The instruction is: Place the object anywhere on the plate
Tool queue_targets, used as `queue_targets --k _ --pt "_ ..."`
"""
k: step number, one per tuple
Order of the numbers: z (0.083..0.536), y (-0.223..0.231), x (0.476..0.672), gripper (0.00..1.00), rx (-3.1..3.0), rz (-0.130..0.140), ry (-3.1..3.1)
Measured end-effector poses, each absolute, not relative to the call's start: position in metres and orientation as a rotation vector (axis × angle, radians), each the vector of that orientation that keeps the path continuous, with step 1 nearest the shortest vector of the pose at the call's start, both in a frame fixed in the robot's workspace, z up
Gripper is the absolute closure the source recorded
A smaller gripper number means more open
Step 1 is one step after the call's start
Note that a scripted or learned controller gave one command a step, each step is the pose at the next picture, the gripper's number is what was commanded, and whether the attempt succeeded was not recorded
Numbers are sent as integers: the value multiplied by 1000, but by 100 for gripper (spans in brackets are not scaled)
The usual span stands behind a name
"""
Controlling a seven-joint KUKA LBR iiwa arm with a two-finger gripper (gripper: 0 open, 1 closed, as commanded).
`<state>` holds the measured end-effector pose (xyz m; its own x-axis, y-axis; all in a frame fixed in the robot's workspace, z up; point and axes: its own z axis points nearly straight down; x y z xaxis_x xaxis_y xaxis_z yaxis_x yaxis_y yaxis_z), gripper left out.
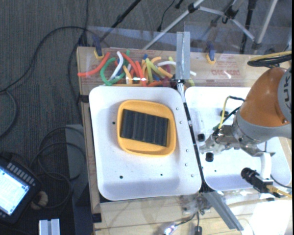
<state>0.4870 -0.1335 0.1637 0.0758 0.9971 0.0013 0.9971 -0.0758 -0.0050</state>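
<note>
- My arm (267,102) reaches in from the right and hangs low over the right bin (213,177), its orange band and grey wrist covering most of that bin's floor.
- My claw (209,148) sits low at the right bin's left side, close to the wall shared with the other bin. From this high slant the wrist hardware hides it, so I cannot tell whether it is spread, pinched, or carrying anything.
- I judge I am placed here because the object to be moved lies in this bin. I cannot pick it out: a small dark shape near my claw could be it or part of my own hardware.
- The left bin (103,146) holds the plate (122,141), a yellow rounded-rectangle dish with a dark ribbed centre, lying flat in the bin's upper middle. Nothing rests on it, so the placing is not yet done.
- The plate has white floor all round it and touches no wall; I judge that leaves room to come down on it from above without catching the rim.
- The two bins sit edge to edge, so the trip across is short, but my claw must lift over the shared wall.
- Behind the bins a bundle of coloured cables (130,68) lies on the bench (88,77), apart from my path.
</note>
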Motion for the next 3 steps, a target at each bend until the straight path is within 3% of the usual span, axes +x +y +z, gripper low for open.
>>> queue_targets --k 1,2,3 --pt "183 -66 520 100 -2141 3 -2296" --pt "182 5 577 100 -2094 4 -2339" --pt "182 39 624 100 -2041 5 -2387"
